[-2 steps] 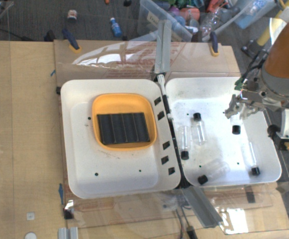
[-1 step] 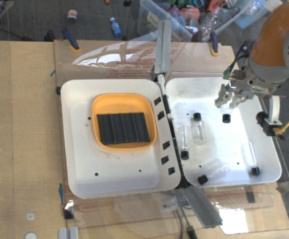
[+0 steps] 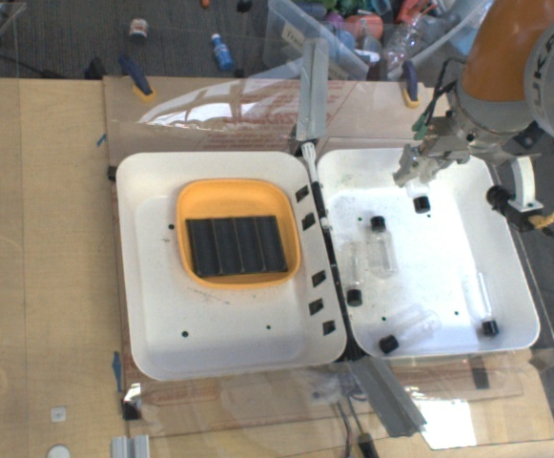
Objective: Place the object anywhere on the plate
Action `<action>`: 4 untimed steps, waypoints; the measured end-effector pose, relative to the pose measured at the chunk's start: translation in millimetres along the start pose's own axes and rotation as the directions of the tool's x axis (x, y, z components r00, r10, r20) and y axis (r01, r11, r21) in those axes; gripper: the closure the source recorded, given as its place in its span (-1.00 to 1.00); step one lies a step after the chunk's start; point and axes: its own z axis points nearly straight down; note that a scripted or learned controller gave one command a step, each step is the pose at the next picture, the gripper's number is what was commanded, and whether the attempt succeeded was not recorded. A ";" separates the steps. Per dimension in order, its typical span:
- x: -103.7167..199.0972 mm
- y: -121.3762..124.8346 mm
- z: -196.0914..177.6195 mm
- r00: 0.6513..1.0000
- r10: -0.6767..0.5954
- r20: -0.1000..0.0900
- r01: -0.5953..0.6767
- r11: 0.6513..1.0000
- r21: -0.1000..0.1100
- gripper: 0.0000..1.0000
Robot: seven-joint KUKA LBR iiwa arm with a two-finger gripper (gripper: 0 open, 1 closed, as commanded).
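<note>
The gripper [image 3: 420, 181] hangs over the far part of the right bin [image 3: 505, 284], whether apart or together cannot be told, likely because a clear plastic object [image 3: 379, 254] lies there, well apart from the orange plate [image 3: 193, 203] in the left bin [image 3: 153, 332].

A black ridged object [image 3: 236, 245] lies on the orange plate [image 3: 193, 201] in the left bin [image 3: 143, 342], while the gripper [image 3: 420, 181] hangs over the right bin [image 3: 510, 284].
</note>
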 end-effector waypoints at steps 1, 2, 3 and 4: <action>22.2 10.9 -26.2 0.993 -0.117 0.000 0.117 0.993 -0.001 1.00; 29.3 12.3 -49.4 0.973 -0.230 0.001 0.230 0.973 -0.002 1.00; 19.6 11.4 -80.5 0.878 -0.480 0.002 0.480 0.878 -0.003 1.00; -3.7 8.3 -65.2 0.756 -0.655 -0.003 0.655 0.756 0.000 1.00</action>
